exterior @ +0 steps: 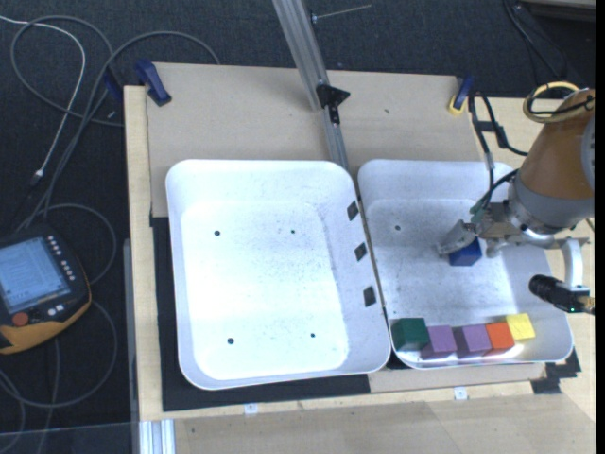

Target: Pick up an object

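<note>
Over the right bin (pixel 416 180) the grey arm (pixel 558 173) reached in from the right, its gripper (pixel 460 243) low above the bin floor. A small blue block (pixel 464 253) sat right at the fingertips, touching or nearly so; whether the fingers pinched it or merely stood beside it could not be told. Along the near wall of the same bin lay a row of blocks: green (pixel 409 332), purple (pixel 440 340), a second purple (pixel 470 339), orange (pixel 499 336) and yellow (pixel 521 326), packed side by side. Beside it, the left bin (pixel 189 197) showed only dark specks on its floor.
</note>
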Controlling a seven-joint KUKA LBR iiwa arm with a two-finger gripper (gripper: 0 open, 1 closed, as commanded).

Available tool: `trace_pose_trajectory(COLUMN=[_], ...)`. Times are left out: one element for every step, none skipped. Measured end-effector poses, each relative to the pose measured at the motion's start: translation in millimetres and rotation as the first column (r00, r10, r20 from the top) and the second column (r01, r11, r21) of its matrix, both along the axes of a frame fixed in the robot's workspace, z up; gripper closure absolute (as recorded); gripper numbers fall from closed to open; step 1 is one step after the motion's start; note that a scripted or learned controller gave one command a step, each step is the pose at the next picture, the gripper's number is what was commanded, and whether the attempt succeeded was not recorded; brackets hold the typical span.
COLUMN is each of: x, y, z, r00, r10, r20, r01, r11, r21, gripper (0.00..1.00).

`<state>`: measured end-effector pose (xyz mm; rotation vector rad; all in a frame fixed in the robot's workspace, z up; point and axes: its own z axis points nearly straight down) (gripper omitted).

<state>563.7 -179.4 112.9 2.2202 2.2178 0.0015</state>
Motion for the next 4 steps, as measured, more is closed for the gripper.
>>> trace_pose_trajectory(x=[53.3, 9.6, 13.4, 14.8], y=[-23.1, -19.0, -19.2, 64.0], z=[107.5, -8.6, 7.4, 47.8], r00=[1.000, 1.000, 1.000, 1.000], r10=[0.003, 0.000, 0.002, 0.010], r20=[0.010, -0.014, -0.002, 0.001], r01=[-0.003, 0.000, -0.002, -0.010], r11=[1.000, 1.000, 1.000, 1.000], r21=[-0.003, 0.006, 0.003, 0.006], gripper=[0.00, 0.00, 1.00, 1.00])
